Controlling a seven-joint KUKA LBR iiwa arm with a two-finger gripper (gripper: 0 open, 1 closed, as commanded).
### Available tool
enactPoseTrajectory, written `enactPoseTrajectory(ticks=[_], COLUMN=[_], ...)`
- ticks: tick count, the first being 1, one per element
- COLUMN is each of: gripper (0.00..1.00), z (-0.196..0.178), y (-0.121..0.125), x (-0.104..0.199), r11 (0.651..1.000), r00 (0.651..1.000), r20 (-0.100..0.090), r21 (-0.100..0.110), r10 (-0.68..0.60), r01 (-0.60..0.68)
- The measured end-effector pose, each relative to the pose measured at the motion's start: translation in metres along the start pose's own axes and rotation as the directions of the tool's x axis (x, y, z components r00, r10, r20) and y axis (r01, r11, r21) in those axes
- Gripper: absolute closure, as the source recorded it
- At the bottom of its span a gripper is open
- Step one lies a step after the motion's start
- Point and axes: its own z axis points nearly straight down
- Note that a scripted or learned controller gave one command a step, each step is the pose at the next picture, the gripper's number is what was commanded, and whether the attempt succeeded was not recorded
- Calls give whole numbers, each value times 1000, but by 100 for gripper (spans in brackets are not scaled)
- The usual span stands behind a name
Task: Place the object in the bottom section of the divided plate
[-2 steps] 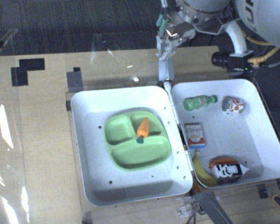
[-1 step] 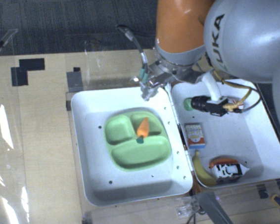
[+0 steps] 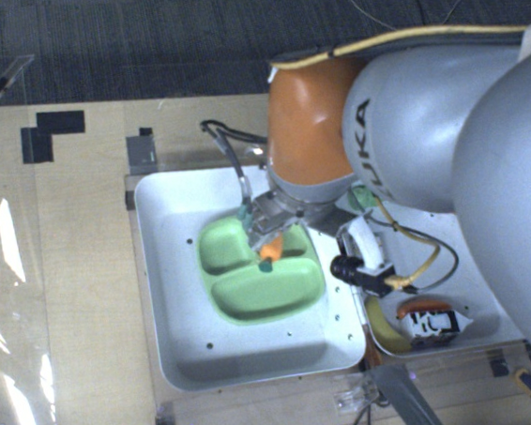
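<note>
**A:** What took up most of the view?

**B:** The arm [image 3: 446, 131]. Its grey bulk came in from the right and covered much of the right bin [image 3: 467, 332], with the orange band [image 3: 308, 122] sitting above the wrist. Under everything lay the pale wooden bench [image 3: 58, 304].

**A:** And the bins?

**B:** Two white ones stood side by side. The left bin [image 3: 175, 292] held the green divided plate [image 3: 264, 292], which lay flat near the bin's middle. Its long bottom section faced the near edge, and two smaller sections sat behind it.

**A:** Where was the gripper?

**B:** The gripper [image 3: 266, 240] hung over the plate, about at the ridge between the upper sections and the bottom one. I could not tell how the jaws stood; the wrist hid them from above.

**A:** The object?

**B:** A small orange piece with a teal end [image 3: 270, 253] showed right below the gripper, at the top edge of the bottom section. It looked to be touching the ridge, though the view was too coarse to be sure, or to say whether it was gripped.

**A:** Anything else?

**B:** In the right bin, a yellow dish [image 3: 384, 331] beside a small orange and black item [image 3: 428, 320], with cables [image 3: 421, 256] looping above them.
</note>
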Motion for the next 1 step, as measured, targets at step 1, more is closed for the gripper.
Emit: enactPoseTrajectory(ticks=[1], gripper=[0], z=[0], y=[0], x=[-1], r11=[1000], r00=[1000], r20=[0], r21=[-1], r10=[2], r01=[-2])
